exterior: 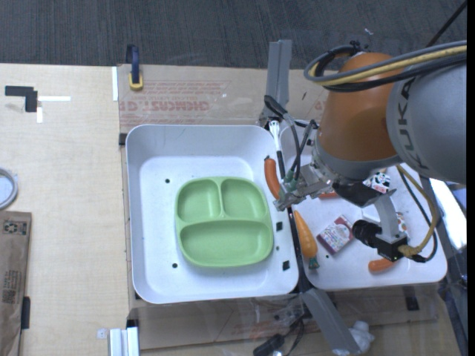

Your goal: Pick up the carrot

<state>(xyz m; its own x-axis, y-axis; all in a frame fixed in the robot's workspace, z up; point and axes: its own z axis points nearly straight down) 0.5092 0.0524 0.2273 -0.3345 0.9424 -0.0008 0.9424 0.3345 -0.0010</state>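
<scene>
The carrot (305,237) lies along the right bin's (415,274) left wall beside a small snack packet (335,236), so the pincer (291,193), whose state I cannot tell, should probably descend centred over its orange body, clear of the wall.

Arm (415,117) cut off at right frame edge; its bulk covers much of the right bin (415,269). End effector (297,191) sits under wrist and cables, finger state unreadable. Packet (335,236) label too small to read. Orange item (381,265) partly behind a black part. Roll (4,189) on table (59,258) clipped at left edge.
</scene>
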